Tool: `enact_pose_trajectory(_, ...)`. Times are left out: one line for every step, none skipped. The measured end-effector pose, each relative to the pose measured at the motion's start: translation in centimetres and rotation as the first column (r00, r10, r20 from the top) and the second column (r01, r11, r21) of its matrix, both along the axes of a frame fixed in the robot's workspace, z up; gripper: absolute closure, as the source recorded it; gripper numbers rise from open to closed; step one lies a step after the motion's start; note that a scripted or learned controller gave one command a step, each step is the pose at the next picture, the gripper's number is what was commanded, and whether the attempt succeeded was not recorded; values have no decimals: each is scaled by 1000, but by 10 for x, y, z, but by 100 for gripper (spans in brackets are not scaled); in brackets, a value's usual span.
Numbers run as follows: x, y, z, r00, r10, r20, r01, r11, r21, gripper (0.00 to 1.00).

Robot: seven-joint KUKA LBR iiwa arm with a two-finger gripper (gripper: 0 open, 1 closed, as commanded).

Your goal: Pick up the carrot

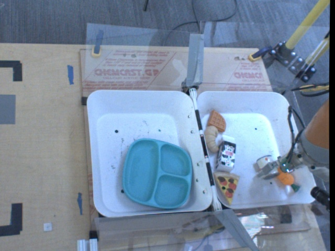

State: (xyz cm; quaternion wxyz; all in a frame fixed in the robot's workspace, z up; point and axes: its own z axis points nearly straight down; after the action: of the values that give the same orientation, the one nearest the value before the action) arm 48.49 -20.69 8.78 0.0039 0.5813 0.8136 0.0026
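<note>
You have the arm reaching into the right bin (280, 101) from the right, and its gripper (273, 167) sits low at the near right of that bin, just beside the carrot (286, 179). The carrot lies on the bin floor, apparently touching the gripper's tip, not lifted. You cannot tell whether the gripper is released or clenched. The grasp and the lift both look left to do.

Two white bins (141, 101), one teal plate (157, 174), five toy foods (226, 156).
</note>
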Motion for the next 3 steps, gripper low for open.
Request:
enact_pose_trajectory(3, -9, 0, 991, -135, 2, 134, 991, 8, 100)
enact_pose_trajectory(1, -7, 0, 981, -193, 3, 193, 981, 6, 100)
enact_pose_trajectory(2, -12, 1, 976, 219, 4, -219, 976, 2, 100)
